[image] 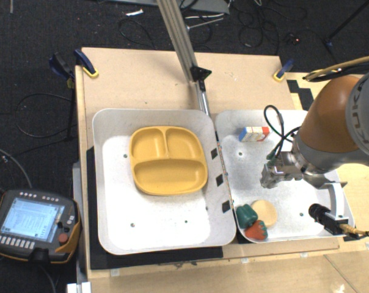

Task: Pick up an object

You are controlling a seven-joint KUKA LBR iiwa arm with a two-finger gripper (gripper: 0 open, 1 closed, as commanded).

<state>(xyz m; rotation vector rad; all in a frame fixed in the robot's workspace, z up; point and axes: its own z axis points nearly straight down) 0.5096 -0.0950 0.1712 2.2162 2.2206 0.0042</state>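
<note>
the pincer (274, 177) hung over the middle of the right bin (233, 140); its finger state could not be told. toward that bin's near edge lay a green block (245, 213), a tan disc (264, 210) and a red piece (256, 230); a small box (253, 133) lay near its far wall.

Matt yellow plastic divided plate (168, 160), smooth white bins (111, 224) — faintly speckled, raw chipboard-like bench (142, 78), glossy orange arm band (334, 118), metal gripper (271, 179)

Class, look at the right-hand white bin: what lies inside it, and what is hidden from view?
Inside the right bin: a small red, white and blue block at the back; a green piece, a tan disc and a red piece clustered at the front. The arm covers the bin's right part.
</note>
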